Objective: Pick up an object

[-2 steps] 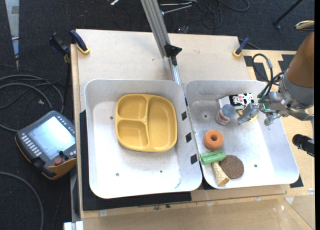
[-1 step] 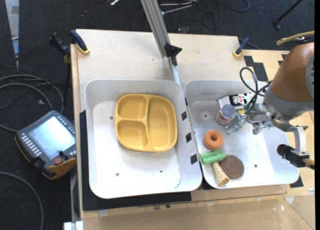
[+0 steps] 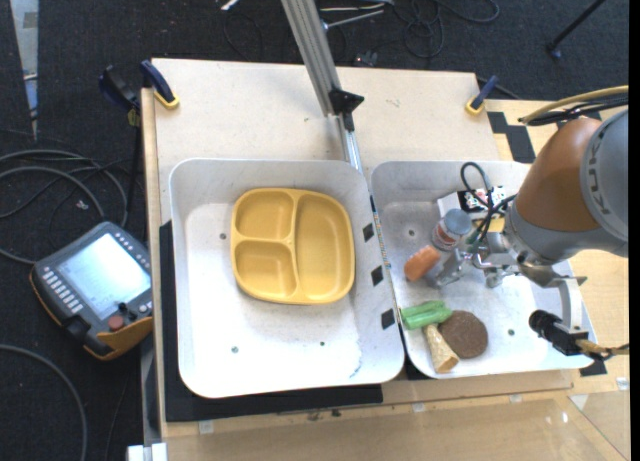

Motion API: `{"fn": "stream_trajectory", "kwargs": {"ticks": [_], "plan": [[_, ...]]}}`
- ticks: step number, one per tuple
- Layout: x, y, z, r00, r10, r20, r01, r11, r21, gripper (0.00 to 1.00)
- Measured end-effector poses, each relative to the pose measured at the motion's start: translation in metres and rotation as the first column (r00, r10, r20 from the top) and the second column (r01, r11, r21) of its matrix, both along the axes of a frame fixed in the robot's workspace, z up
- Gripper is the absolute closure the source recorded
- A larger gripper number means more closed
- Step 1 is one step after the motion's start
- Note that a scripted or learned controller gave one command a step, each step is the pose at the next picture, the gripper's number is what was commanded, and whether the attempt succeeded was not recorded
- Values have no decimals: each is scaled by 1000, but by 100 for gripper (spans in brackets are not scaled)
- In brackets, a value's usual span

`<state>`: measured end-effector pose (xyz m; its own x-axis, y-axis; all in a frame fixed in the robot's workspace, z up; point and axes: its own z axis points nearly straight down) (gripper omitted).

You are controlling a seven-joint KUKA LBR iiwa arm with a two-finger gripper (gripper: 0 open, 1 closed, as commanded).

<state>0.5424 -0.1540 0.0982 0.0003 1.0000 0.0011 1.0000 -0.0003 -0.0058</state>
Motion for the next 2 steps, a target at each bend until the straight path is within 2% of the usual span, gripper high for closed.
{"fn": "stream_trajectory", "kwargs": {"ticks": [1, 2], "plan": [[0, 0, -3, 1000, 0, 6, 0, 1000, -1, 0], [1, 0, 8, 1000, 0, 8, 0, 1000, -1, 100]]}}
